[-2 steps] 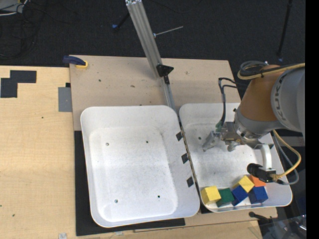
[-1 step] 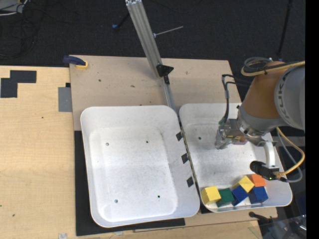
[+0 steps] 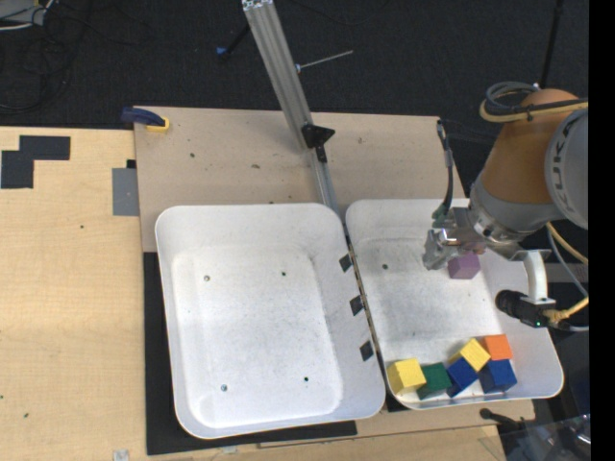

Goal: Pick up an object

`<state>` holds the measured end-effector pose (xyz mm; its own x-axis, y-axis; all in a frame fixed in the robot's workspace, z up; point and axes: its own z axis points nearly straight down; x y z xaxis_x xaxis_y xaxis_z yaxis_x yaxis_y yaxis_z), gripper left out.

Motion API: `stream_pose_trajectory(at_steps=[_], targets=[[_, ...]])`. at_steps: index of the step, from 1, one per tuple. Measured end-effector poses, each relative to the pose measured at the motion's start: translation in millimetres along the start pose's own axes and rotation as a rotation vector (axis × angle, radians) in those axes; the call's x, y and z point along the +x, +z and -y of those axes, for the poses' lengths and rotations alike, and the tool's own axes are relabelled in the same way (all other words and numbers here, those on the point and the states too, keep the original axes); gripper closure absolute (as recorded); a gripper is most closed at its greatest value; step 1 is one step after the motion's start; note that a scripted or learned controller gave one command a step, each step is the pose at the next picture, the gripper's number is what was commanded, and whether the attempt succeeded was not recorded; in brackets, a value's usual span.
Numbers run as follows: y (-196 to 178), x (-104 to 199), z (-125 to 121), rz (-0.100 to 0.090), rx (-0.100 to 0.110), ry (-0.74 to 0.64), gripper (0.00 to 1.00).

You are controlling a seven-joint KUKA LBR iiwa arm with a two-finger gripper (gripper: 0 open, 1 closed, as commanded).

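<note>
My gripper [image 3: 445,251] hangs over the upper right part of the right bin [image 3: 404,214]. A small purple block [image 3: 465,266] sits right against its lower right side, and whether the gripper grips it or only touches it is unclear. Several more blocks lie clustered in the bin's near corner: a yellow block [image 3: 406,373], a green block [image 3: 434,381], a blue block [image 3: 461,377], a second yellow block [image 3: 474,354], an orange block [image 3: 498,346] and another blue block [image 3: 498,376].
The left bin [image 3: 250,315] stands beside the right one, with black clips [image 3: 354,303] along the shared edge. A slanted aluminium bar [image 3: 283,75] rises behind the bins. The arm's cables [image 3: 538,286] hang over the right bin's right side.
</note>
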<state>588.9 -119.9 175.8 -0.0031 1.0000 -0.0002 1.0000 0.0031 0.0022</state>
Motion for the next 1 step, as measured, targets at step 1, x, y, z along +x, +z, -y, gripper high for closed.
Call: stream_pose_trajectory(at_steps=[1], targets=[[-32.4,-1.5,-0.4,0.0,0.001,0.004,1.0]])
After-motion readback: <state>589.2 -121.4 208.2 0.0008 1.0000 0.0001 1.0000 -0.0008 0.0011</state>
